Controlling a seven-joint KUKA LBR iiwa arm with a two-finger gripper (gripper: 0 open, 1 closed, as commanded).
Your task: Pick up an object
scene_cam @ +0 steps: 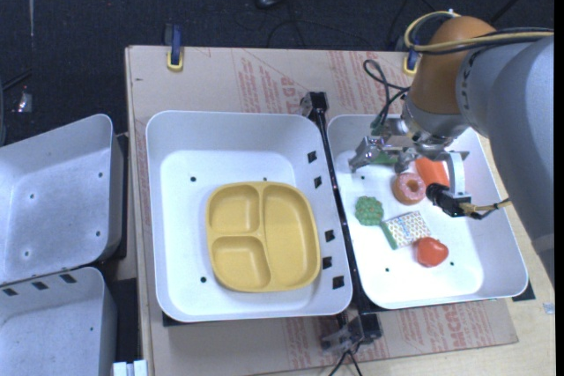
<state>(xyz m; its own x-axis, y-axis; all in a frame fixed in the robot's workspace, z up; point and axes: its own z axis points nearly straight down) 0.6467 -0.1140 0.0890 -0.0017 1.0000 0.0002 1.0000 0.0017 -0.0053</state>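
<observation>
The right bin (pixel 467 282) holds several small objects. A pink frosted donut (pixel 409 188) lies near the middle, with an orange piece (pixel 432 171) just to its right. Below them are a green broccoli-like toy (pixel 369 210), a patterned flat piece (pixel 409 230) and a red tomato-like toy (pixel 431 252). My gripper (pixel 368 156) hangs low over the bin's upper left part, above and left of the donut. A bit of green shows at the gripper, and I cannot make out what it is.
The left bin (pixel 176 189) holds a yellow divided plate (pixel 263 235). A black divider (pixel 330 189) runs between the bins. The grey arm (pixel 511 101) and its orange band (pixel 445 57) cover the right bin's upper right corner. Cables hang beside the wrist.
</observation>
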